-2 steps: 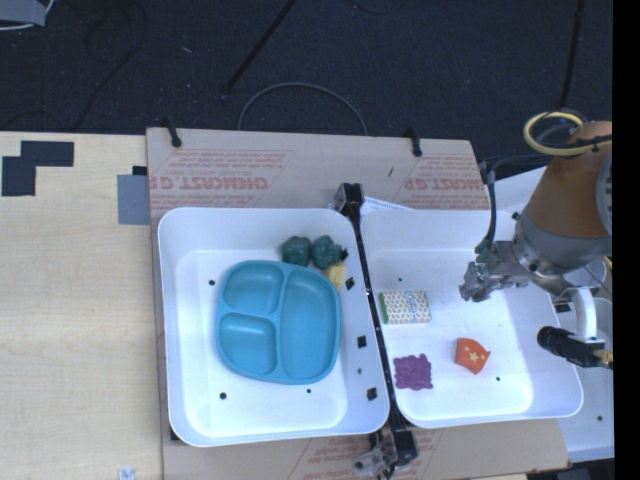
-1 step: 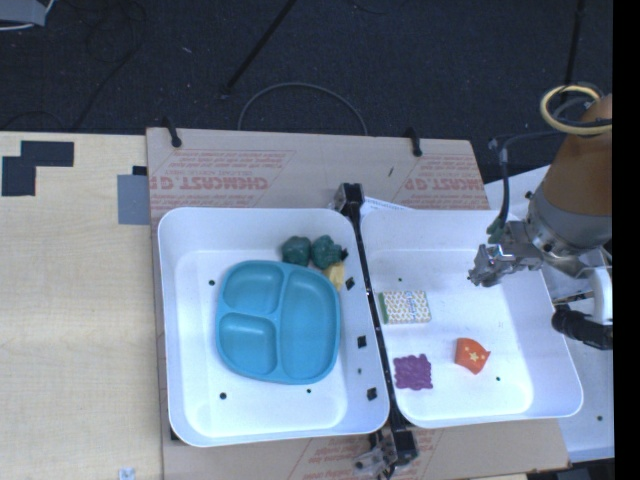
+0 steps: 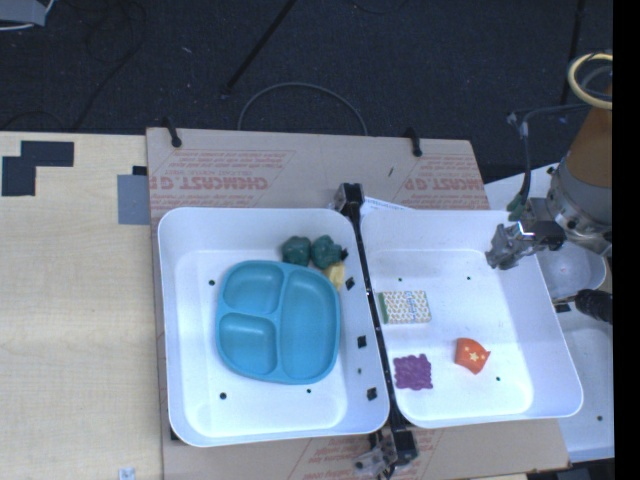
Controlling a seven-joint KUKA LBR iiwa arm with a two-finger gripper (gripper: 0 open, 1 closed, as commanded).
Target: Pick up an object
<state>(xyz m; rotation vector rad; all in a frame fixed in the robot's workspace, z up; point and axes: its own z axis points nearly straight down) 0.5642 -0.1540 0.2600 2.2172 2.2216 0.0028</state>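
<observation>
The right bin (image 3: pixel 520 368) holds a small white box with green dots (image 3: pixel 404 307), a purple lumpy object (image 3: pixel 412 371) and an orange-red object (image 3: pixel 472 354). My gripper (image 3: pixel 504 249) hangs over the right bin's far right corner, well away from these objects, with nothing seen between its fingers. In the left bin (image 3: pixel 190 368) lies a blue divided plate (image 3: pixel 279 320), with dark green lumps (image 3: pixel 310 251) and a small yellow piece (image 3: pixel 337 273) behind it.
A black clamp strip (image 3: pixel 368 318) runs along the divider between the two bins. Cardboard (image 3: pixel 300 173) lies under the bins. The arm's grey body and orange band (image 3: pixel 590 158) stand at the right edge.
</observation>
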